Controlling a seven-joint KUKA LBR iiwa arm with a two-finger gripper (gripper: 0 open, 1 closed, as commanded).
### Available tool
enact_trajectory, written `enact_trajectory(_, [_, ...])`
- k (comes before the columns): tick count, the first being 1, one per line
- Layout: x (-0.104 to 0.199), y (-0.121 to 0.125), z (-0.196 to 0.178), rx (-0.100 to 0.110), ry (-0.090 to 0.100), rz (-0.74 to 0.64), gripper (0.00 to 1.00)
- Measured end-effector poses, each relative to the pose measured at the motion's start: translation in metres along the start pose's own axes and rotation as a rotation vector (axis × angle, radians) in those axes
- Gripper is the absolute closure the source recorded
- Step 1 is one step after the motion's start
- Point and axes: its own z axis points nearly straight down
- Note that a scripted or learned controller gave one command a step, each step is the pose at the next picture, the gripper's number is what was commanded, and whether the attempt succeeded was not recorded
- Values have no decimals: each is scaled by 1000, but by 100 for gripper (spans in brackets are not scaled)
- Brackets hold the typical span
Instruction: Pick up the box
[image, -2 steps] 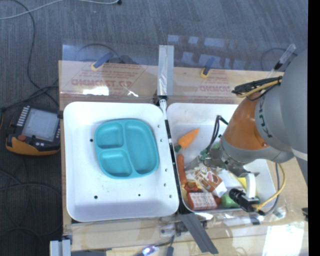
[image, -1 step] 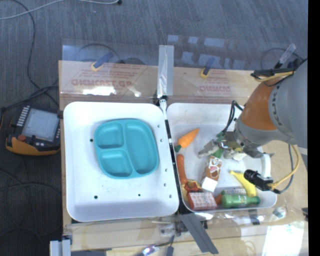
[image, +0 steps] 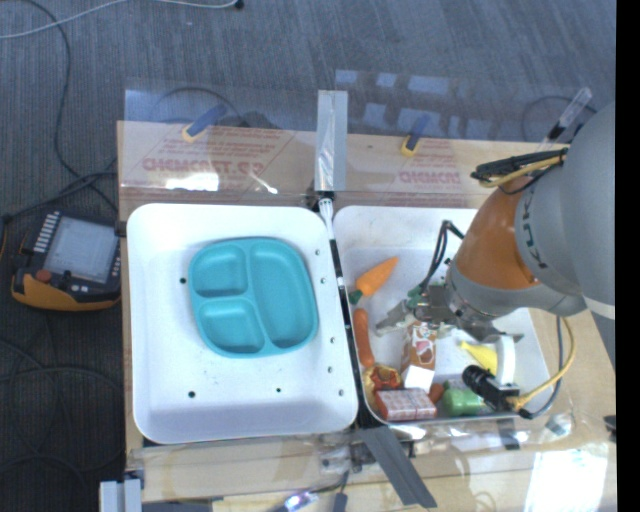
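Red box (image: 404, 404) lies flat against the front wall of the right bin (image: 400, 225), with a green item (image: 462, 401) beside it toward the front right corner. My gripper (image: 422, 318) hangs over the bin's middle, above a small brown-and-white carton (image: 421, 352); whether its fingers are parted I cannot tell. An orange carrot (image: 377, 276) lies near the dividing edge. Left bin (image: 160, 400) carries a turquoise sectioned plate (image: 252, 296) at centre.

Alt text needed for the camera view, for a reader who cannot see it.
A grey and orange robot arm reaches from the right, its end effector low over a small box in the cluttered right bin, amid a toy carrot and a red packet. The left bin holds a teal divided plate.
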Motion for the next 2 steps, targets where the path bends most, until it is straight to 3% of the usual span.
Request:
enact_trajectory(1, [-6,-38,0,-5,1,70,0])
enact_trajectory(2, [-27,-43,-3,15,5,125,0])
